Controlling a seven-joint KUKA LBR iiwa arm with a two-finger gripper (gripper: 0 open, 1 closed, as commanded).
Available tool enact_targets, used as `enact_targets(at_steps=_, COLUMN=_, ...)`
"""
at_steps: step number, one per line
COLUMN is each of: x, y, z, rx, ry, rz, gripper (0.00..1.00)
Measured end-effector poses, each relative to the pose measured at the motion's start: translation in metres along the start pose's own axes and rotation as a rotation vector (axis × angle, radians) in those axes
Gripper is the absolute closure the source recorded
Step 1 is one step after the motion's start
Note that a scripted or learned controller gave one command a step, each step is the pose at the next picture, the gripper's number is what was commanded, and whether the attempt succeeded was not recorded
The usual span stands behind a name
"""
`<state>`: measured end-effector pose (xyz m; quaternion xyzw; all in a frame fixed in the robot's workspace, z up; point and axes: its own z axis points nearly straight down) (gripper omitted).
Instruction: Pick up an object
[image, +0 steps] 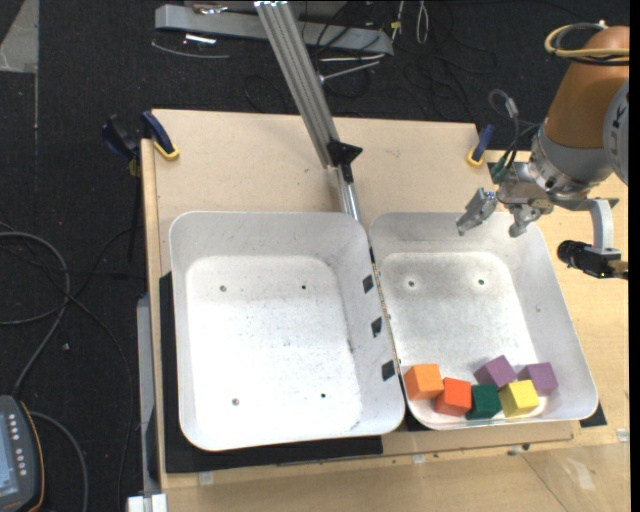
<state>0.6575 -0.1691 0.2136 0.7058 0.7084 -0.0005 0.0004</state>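
Observation:
Several small blocks lie bunched at the near edge of the right bin: an orange block, a red-orange block, a green block, a yellow block and two purple blocks. My gripper hangs above the far rim of the right bin, well away from the blocks. Its two fingers are spread apart and open, with nothing between them.
The left bin sits beside the right one, sharing a middle rim with black clips. A slanted metal pole comes down from the back to the bins' junction. Clamps sit at the board's far corners.

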Motion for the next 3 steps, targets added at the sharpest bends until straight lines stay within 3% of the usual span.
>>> enact_targets(at_steps=1, x=0.027, y=-0.073, z=0.107, rx=0.012, ry=0.004, rz=0.006, gripper=0.0)
enact_targets(at_steps=2, x=-0.028, y=0.003, z=0.118, rx=-0.006, ry=-0.002, rz=0.003, gripper=0.0)
enact_targets(at_steps=3, x=0.007, y=-0.064, z=0.119, rx=0.005, ry=0.003, rz=0.005, gripper=0.0)
